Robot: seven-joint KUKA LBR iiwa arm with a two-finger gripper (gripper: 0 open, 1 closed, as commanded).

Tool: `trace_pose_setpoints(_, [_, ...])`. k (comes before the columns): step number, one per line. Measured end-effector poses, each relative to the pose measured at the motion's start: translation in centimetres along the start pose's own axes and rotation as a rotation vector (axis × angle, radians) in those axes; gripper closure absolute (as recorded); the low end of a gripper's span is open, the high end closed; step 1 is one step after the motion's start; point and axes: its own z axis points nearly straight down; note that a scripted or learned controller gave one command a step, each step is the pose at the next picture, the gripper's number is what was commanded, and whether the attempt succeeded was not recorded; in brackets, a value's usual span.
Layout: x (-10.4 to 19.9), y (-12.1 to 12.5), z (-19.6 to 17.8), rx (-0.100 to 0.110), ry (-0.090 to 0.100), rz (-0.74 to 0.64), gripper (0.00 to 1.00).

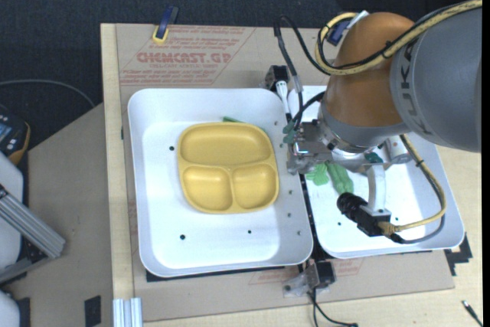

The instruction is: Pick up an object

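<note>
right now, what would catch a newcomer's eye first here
The yellow three-compartment plastic tray sits in the middle of the left white bin. At the right, the grey arm with its orange band hangs over the right white bin, just above a green object.

Robotics lab: cabled arm (429, 80), white bins (145, 188), plywood bench (122, 88).

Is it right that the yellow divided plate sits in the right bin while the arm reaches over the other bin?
Not quite. The camera view shows the yellow divided plate in the left bin; the arm reaches over the right bin.
</note>
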Motion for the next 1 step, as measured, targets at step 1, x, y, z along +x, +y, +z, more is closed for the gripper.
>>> trace_pose_setpoints(1, [-0.57, -0.8, -0.86, -0.002, 0.0, 0.004, 1.0])
